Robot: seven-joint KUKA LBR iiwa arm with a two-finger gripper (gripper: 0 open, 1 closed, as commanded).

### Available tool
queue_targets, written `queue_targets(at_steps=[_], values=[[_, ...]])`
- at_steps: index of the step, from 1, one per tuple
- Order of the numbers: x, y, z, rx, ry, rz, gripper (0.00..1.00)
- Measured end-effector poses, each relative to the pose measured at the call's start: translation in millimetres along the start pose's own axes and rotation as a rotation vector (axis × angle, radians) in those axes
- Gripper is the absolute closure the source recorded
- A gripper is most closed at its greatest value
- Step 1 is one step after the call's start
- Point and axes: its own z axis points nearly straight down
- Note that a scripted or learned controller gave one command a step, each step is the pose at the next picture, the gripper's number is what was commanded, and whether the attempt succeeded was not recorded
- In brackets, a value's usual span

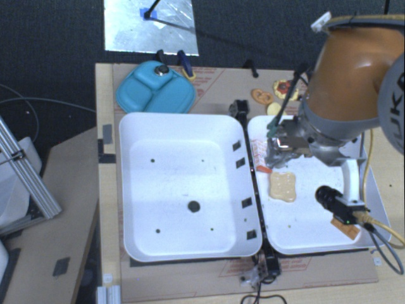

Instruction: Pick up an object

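You had a bench (218,84) bearing a left bin (183,116), a right bin (304,236) beside it, and a blue dish (155,88) behind.

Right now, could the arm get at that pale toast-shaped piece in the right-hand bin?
Probably yes. The pale toast-shaped piece lies flat in the right bin with nothing on top of it, and the end effector hangs close beside it.

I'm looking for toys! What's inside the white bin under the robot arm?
In the right bin lie a pale toast-shaped piece and a red-and-white thing by the left wall. The arm covers the bin's far part, so anything there is hidden.
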Motion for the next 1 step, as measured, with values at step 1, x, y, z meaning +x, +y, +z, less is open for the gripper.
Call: queue_targets(at_steps=[1], values=[[59.8,-6.9,-42.4,-0.007,0.002,-0.002,1.0]])
